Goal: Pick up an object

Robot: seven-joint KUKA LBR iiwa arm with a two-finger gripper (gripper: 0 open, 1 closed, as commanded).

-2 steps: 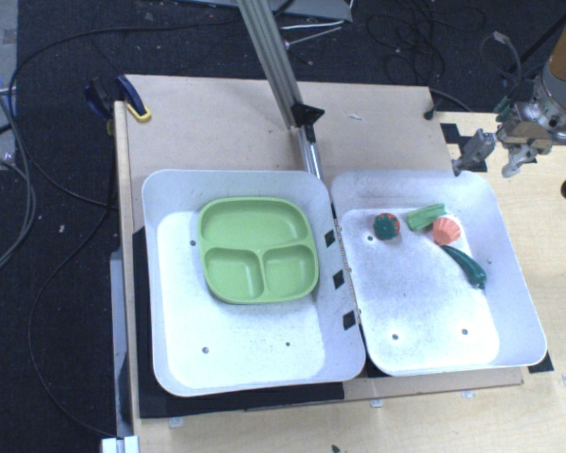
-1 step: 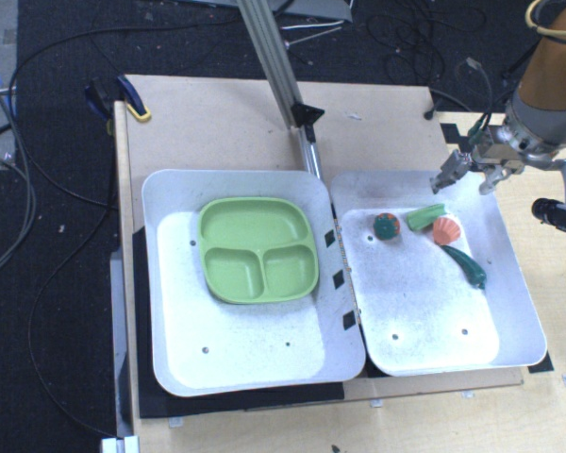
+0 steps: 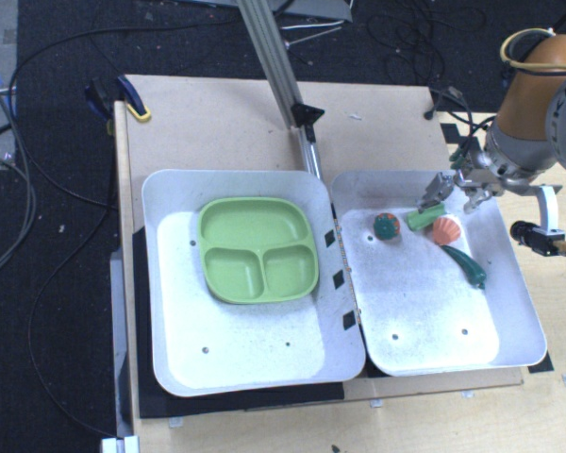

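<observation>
- Right bin [image 3: 509, 281]: toys cluster near far rim; near half bare.
- Left bin [image 3: 170, 281]: plate [image 3: 259, 250].
- Gripper [image 3: 443, 196]: above green block [image 3: 423, 219]; finger spread indiscernible.

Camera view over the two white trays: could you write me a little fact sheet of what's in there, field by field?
left bin: holds a green divided plate
right bin: holds four small things near its far edge
small ball: green and red, leftmost of the four
light green piece: right of the ball, under the end effector
orange piece: beside the light green one
dark green piece: long, lying nearest the camera
end effector: above the right bin's far edge; nothing seen held
</observation>
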